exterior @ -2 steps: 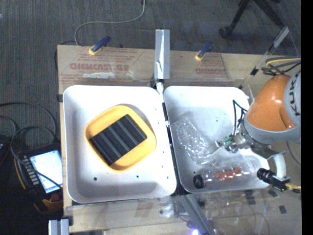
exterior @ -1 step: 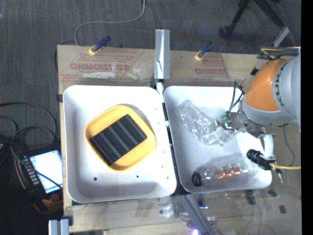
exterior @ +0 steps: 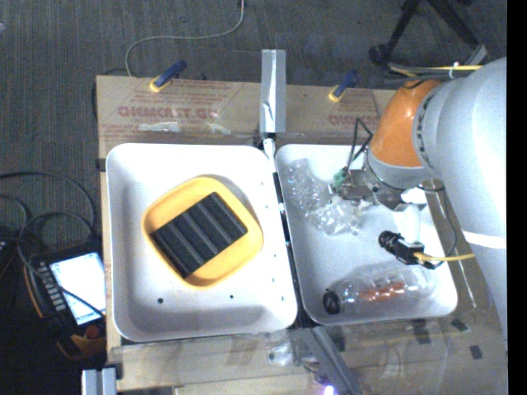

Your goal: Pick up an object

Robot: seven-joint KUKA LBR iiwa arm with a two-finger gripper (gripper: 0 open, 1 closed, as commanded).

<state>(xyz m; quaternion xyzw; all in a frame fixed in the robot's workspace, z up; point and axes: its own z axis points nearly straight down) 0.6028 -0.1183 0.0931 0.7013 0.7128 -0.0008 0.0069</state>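
Hand [exterior: 356, 189]: hanging low in the right bin [exterior: 436, 303], grip state impossible to tell.
Clear crumpled plastic [exterior: 317, 200]: lying beside it.
Bottle [exterior: 379, 290]: lying near front wall.

Dark grey carpet [exterior: 99, 23], black office-chair base [exterior: 420, 6], perhaps a tablet [exterior: 74, 282]

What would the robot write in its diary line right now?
gripper: in right bin, over clear plastic | bottle: lying at front | left bin: yellow tray | pick: not confirmed
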